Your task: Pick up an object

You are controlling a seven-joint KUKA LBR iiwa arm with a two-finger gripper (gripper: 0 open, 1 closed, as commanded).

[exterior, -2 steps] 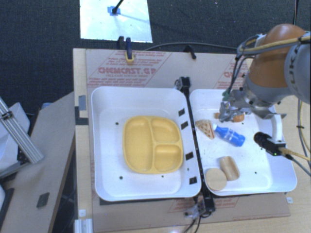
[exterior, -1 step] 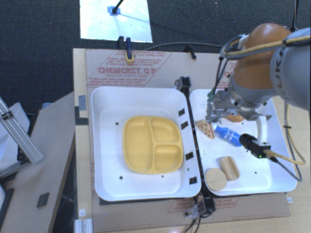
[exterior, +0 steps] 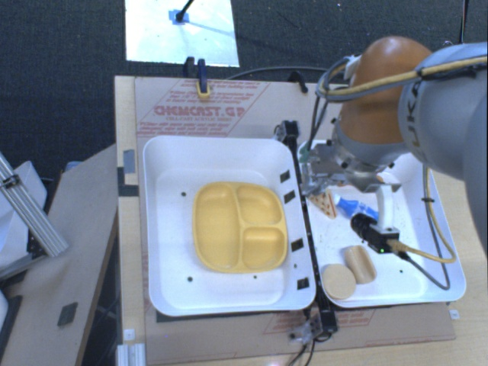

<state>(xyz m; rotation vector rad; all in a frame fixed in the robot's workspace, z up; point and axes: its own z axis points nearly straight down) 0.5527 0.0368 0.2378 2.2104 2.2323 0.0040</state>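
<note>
My gripper (exterior: 319, 183) hangs low over the left side of the right bin (exterior: 435, 280), close to the divider between the bins. Just below it lies a small tan wedge with dark specks (exterior: 327, 205); whether it is touched I cannot tell. Right of the wedge a blue object (exterior: 353, 206) pokes out from under the wrist. Near the bin's front lie a tan round disc (exterior: 339, 282) and a tan cylinder (exterior: 361, 263), side by side. The arm hides the back of the right bin.
A yellow divided plate (exterior: 239, 226) lies in the middle of the left bin (exterior: 168, 204). Black clips line the divider (exterior: 299, 227) between the bins. A clamp (exterior: 201, 78) sits on the board behind the bins.
</note>
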